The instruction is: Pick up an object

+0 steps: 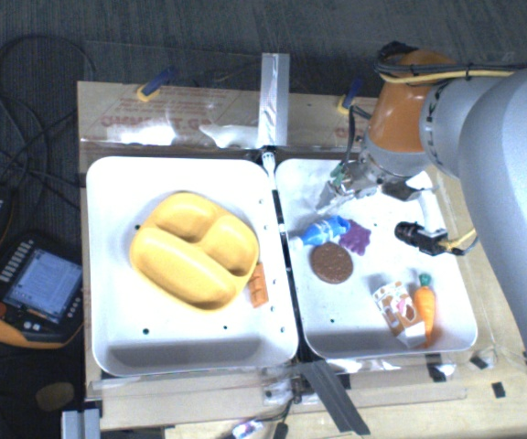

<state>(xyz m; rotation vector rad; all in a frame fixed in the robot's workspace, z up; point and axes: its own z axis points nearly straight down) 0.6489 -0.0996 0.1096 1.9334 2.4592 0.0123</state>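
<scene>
You have two white bins side by side: the left bin [117, 337] and the right bin [456, 332], both shallow, smooth and round-cornered. In the left one you see one big yellow lump [195, 248], glossy and lobed like a bun, and one small orange block [259, 286] touching its right side. In the right one you can count five small things: one blue piece [323, 232], one purple piece [357, 238] with knobbly edges, one flat brown disc [332, 263], one printed carton [395, 305] and one orange carrot [425, 307] with a green top, touching the carton. The gripper [344, 183] hangs over the right bin's far left corner, just above the blue piece. You cannot tell how far its claw is spread, nor whether it grips anything.
</scene>
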